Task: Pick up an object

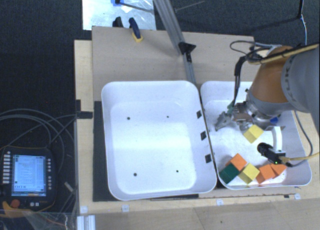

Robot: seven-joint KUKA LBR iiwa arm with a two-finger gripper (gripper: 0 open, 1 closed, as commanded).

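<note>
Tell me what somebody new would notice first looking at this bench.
Probably the grey arm with its orange band, reaching in from the right over the right bin, its tool low above the bin floor. Next, the cluster of coloured blocks: a yellow block by the wrist, then orange, green and yellow ones in the near corner. The left bin is bare white.

We find the tan tabletop point(150, 54) carrying two white bins side by side: left bin point(107, 139), right bin point(210, 91), rims touching.
</note>
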